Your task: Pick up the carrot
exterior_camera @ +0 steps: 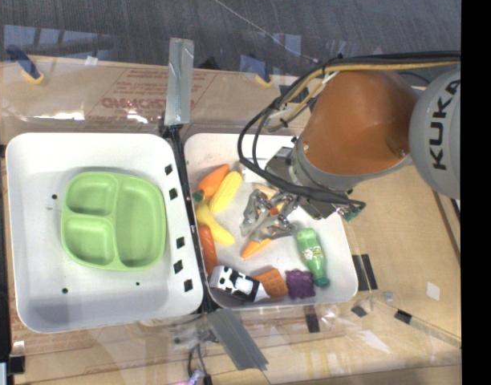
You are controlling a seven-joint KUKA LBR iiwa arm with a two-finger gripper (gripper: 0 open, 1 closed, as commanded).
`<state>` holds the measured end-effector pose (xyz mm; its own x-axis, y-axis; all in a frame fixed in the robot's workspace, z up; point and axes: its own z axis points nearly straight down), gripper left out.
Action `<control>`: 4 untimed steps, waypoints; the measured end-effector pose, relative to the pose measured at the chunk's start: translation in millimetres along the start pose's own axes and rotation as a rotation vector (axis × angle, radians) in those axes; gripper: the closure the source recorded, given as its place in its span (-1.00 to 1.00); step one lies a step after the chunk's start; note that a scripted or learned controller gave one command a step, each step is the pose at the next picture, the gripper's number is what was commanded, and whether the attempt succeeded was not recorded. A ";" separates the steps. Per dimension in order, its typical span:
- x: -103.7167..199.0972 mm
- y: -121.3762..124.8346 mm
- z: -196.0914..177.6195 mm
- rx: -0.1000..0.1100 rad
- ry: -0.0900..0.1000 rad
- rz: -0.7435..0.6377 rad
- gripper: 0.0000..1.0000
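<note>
I see my end effector (265,215) hanging spread open in the right bin (342,239), with the small carrot (256,248) just below its fingertips, long axis slanting up-right.

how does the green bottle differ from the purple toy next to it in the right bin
The green bottle is long and slim, lying on its side; the purple toy is short, squat and lumpy. The bottle is bright green with a pale label; the purple toy is one dark colour. The bottle lies nearer the gripper. Both sit in the right bin, by its near right corner.
</note>
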<state>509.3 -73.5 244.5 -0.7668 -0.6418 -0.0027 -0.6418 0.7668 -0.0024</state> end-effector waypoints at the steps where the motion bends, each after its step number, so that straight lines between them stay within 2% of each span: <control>1: -4.0 3.8 -19.7 0.000 0.000 -0.022 1.00; 2: -39.4 -1.1 -29.4 0.000 -0.001 -0.160 1.00; 3: -4.7 -55.4 67.4 -0.009 0.004 -0.462 1.00; 4: 32.3 -21.7 -8.5 0.005 -0.001 -0.465 1.00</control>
<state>498.5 -110.9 252.9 -0.3972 -0.9177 -0.0008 -0.9177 0.3972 -0.0088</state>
